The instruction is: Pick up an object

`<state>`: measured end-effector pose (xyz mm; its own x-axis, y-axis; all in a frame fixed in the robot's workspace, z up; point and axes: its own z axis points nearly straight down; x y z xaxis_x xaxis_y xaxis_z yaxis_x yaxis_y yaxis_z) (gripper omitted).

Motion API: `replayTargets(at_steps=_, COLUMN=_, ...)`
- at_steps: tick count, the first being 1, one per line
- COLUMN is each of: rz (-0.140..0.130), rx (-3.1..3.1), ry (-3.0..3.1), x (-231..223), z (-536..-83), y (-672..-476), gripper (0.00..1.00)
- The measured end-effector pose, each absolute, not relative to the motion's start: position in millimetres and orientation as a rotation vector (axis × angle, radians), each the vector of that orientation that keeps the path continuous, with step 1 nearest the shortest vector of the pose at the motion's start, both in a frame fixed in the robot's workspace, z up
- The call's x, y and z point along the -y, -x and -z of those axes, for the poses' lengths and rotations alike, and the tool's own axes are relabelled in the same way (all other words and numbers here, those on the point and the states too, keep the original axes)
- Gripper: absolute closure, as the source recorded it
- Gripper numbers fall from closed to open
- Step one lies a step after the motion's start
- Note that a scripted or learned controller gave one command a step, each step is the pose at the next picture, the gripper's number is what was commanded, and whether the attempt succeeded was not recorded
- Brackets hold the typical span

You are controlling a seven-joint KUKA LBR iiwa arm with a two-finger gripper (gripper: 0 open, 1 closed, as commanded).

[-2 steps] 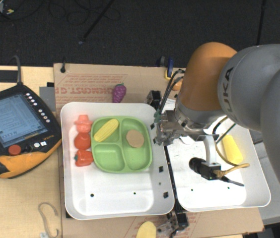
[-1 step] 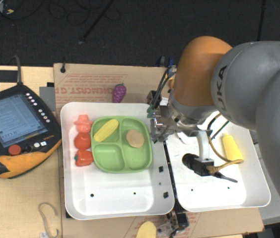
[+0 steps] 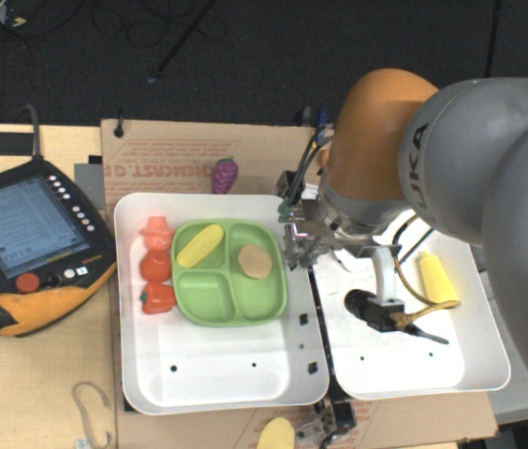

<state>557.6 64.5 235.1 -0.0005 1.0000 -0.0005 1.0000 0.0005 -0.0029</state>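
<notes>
Gripper [image 3: 295, 237] hangs at frame centre, over the seam where the left bin [image 3: 210, 386] meets the right bin [image 3: 451, 368]. I cannot tell whether it is open or closed; the wrist housing masks the tips.

No object is in its hold, as far as I can see. Candidates:
- tan disc [image 3: 255, 262], in the right compartment of the green plate [image 3: 231, 309], just left of the gripper and the nearest pick.
- corn cob [image 3: 198, 244], in the plate's upper left compartment.
- yellow block [image 3: 435, 281], right bin, near its right wall.
- red and pink pieces [image 3: 155, 267], stacked along the plate's left side.

Risks, as I judge them:
- A straight descent from here meets the two bin rims, not an object. Cause: the gripper is centred on the seam.
- Going for the disc, a tip may catch the plate's raised edge and tip or shove the plate, rolling the corn cob out.
- The disc lies flat and low, so a closing grasp could slide over it and come up with nothing.
- The arm's bulk covers much of the right bin's upper part, so I would be steering partly blind there.
</notes>
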Motion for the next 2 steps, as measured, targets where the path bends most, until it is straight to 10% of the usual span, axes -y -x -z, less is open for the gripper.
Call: replayTargets(at_steps=2, rz=-0.006, rx=2.212, ry=2.226, x=-69.6, z=-218.0, y=-555.3, gripper=1.0)
